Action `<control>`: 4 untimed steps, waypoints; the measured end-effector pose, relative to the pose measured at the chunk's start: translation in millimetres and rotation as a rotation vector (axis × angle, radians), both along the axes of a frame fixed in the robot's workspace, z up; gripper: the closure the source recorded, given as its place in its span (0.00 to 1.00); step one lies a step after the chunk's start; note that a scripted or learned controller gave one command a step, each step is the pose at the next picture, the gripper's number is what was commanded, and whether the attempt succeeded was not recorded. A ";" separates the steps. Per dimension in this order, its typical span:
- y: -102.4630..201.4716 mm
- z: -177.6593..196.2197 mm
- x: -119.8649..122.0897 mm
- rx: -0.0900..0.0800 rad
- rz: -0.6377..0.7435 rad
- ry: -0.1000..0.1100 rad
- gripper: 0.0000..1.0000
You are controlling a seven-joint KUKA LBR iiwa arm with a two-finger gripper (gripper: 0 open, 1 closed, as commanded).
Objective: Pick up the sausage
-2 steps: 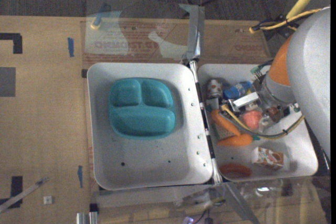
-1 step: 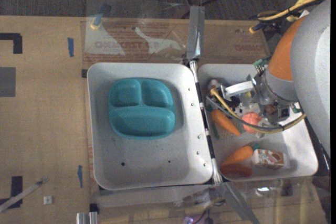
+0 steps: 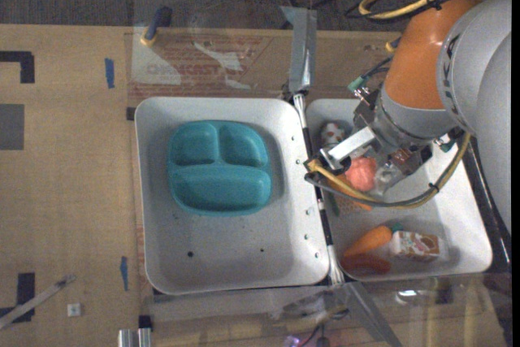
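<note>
Two bins are set side by side on the bench [image 3: 65,199]. In the left bin [image 3: 236,256], a divided tray [image 3: 218,166] is placed toward 11 o'clock of the bin's centre. In the right bin [image 3: 463,244], a carrot [image 3: 367,240] and a small carton [image 3: 416,245] lie side by side toward 6 o'clock, the carton at the carrot's 3 o'clock. The arm [image 3: 431,69] is held over that bin's 12 o'clock half.

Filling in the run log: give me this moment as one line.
arm: over right bin | gripper: above pink item, grasp unclear | carrot, carton: front | teal tray: left bin
</note>
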State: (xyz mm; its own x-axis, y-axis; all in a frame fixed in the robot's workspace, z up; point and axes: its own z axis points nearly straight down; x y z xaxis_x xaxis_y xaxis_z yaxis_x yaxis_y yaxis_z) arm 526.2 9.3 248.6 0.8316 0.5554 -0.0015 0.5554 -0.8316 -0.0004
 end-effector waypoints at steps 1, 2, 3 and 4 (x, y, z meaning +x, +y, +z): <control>50.4 -48.5 20.4 0.000 -0.393 -0.001 1.00; 125.6 -21.5 33.1 0.001 -0.334 -0.001 1.00; 105.2 61.3 -20.6 -0.001 -0.392 -0.002 1.00; 101.5 14.8 -48.2 0.000 -0.140 0.005 1.00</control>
